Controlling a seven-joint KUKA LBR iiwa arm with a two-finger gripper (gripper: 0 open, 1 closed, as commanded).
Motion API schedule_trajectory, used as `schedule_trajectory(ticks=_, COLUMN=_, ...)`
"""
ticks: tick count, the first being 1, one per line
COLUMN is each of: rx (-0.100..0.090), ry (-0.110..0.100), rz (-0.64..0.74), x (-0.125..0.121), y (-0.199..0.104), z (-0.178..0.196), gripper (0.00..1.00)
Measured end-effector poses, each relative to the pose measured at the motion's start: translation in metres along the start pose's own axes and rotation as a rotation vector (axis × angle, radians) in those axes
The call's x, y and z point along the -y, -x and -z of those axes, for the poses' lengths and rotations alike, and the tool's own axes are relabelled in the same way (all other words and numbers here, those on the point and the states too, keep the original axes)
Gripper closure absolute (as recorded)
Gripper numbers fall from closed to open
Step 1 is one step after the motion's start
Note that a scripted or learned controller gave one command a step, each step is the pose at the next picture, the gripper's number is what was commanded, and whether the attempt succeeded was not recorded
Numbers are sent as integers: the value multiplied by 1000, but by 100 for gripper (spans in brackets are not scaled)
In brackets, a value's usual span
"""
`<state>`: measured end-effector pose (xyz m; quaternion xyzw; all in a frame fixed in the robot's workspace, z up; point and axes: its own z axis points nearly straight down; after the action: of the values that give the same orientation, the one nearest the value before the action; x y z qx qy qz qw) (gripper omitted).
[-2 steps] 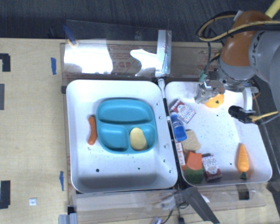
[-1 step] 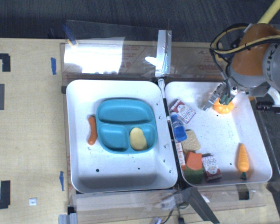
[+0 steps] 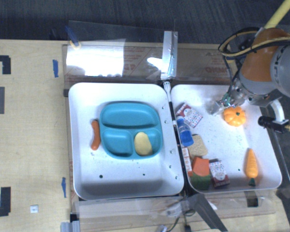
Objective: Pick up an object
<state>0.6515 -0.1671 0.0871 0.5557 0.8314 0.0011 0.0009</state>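
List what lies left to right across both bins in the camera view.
Orange sausage → blue tray → yellow potato in the tray's lower-right compartment → blue bottle → red box → small pumpkin → carrot.

The arm [image 3: 268, 66] is cut off by the right edge of the frame, so its upper links cannot be seen. The gripper [image 3: 228, 99] is small and blurred; the state of its fingertips cannot be determined. The arm's wrist covers part of the right bin's [image 3: 273, 175] far corner. The printed packets [image 3: 189, 116] near the divider are too small to read. The stacked items [image 3: 199, 170] at the near edge overlap, hiding their lower parts. The table [image 3: 29, 129] is cut off at the left edge.
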Motion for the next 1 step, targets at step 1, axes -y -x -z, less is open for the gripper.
schedule_trajectory(ticks=1, rx=4, ry=1, rz=134, x=34, y=48, z=0, gripper=0)
